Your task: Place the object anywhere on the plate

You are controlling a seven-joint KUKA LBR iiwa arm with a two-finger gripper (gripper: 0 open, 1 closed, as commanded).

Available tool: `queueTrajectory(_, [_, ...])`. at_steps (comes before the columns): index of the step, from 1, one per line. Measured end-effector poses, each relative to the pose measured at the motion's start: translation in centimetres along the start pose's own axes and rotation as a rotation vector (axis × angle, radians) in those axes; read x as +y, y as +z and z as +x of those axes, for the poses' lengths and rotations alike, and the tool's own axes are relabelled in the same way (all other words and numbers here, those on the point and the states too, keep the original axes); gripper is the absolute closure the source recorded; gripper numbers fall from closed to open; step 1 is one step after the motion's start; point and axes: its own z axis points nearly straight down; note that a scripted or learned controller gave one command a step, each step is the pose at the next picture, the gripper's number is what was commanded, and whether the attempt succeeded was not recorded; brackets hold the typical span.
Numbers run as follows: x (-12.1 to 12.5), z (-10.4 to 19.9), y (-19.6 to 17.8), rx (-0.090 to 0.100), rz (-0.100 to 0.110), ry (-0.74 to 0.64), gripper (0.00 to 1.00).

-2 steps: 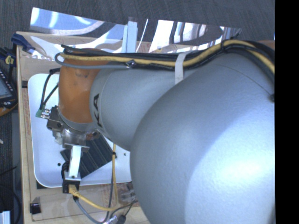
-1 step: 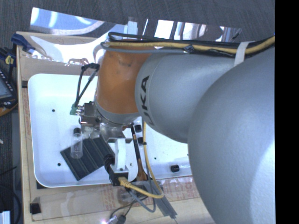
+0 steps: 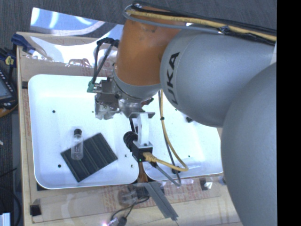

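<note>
A dark ribbed square plate (image 3: 94, 158) lies in the front part of the left white bin (image 3: 42, 102). A small clear vial (image 3: 77, 145) with a dark cap rests on the plate's far left corner, its cap pointing away from the front edge. My gripper (image 3: 105, 106) hangs over the middle of the left bin, up and to the right of the vial and apart from it. Nothing is visible under the gripper. The orange wrist band and the grey arm cover the gripper's upper part.
The arm's bulk hides most of the right bin (image 3: 202, 166). Cables and a black connector (image 3: 136, 147) hang over the ridge between the bins. Bare white floor lies left of and behind the plate. Metal parts (image 3: 146, 194) sit at the bench's front edge.
</note>
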Motion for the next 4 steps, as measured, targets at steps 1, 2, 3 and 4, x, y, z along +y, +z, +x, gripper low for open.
queueTrajectory(1, [-3.1, -1.7, 4.0, -0.001, 0.002, -0.295, 1.0])
queueTrajectory(2, [-3.7, 4.1, 9.9, -0.004, 0.005, 0.067, 1.0])
queueTrajectory(3, [-3.7, 4.1, 9.9, -0.004, 0.005, 0.068, 0.0])
queueTrajectory(4, [-2.9, -2.5, 0.8, 0.0, -0.001, 0.024, 0.0])
